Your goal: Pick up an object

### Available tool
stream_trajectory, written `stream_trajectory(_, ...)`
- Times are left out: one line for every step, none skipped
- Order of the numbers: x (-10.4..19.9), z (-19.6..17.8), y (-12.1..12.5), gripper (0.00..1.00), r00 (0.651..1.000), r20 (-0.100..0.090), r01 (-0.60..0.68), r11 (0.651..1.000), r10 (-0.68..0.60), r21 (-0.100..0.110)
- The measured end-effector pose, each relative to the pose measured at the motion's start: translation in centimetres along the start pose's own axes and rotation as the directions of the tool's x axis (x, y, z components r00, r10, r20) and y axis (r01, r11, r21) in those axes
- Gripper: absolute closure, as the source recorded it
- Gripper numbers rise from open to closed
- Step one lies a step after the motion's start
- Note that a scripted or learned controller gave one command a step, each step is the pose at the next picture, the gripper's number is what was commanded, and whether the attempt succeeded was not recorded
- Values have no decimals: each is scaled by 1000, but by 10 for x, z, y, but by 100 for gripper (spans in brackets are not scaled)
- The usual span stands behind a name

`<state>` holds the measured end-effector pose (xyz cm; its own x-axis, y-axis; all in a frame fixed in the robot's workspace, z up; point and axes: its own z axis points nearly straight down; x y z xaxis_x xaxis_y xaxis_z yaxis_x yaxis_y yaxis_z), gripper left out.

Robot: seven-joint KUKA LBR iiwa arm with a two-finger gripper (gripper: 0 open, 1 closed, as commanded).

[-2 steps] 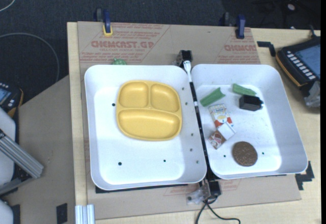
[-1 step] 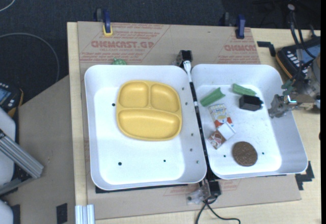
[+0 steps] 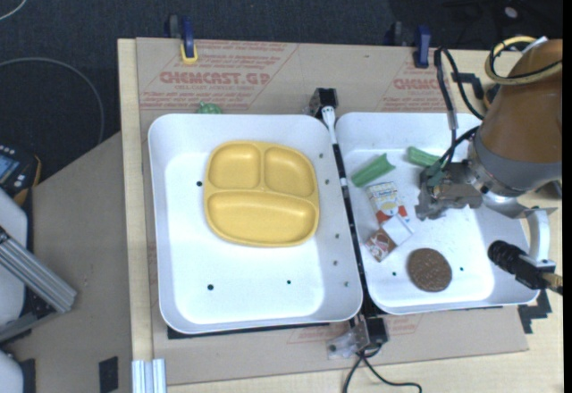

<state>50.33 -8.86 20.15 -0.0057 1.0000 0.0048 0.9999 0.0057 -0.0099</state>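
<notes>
We judge the pick as not yet done: the gripper (image 3: pixel 435 196) hangs low over the right bin (image 3: pixel 474 293), and we cannot tell how its jaws stand or whether anything sits between them. The likeliest targets all lie in that bin: a small white packet (image 3: pixel 385 196) just left of the gripper, a green wedge (image 3: pixel 366 171) and green block (image 3: pixel 420 155) above, a red-brown wrapper (image 3: pixel 381 244), and a flat brown disc (image 3: pixel 430 269) below, while a yellow divided plate (image 3: pixel 262 193) rests in the left bin (image 3: pixel 179 230)
</notes>
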Motion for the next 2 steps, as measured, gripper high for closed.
stream_trajectory(58, 19, -25, 100, 1000, 1, -1, 1000, 1, -3)
stream_trajectory(144, -79, -23, 100, 1000, 0, 7, 1000, -7, -21)
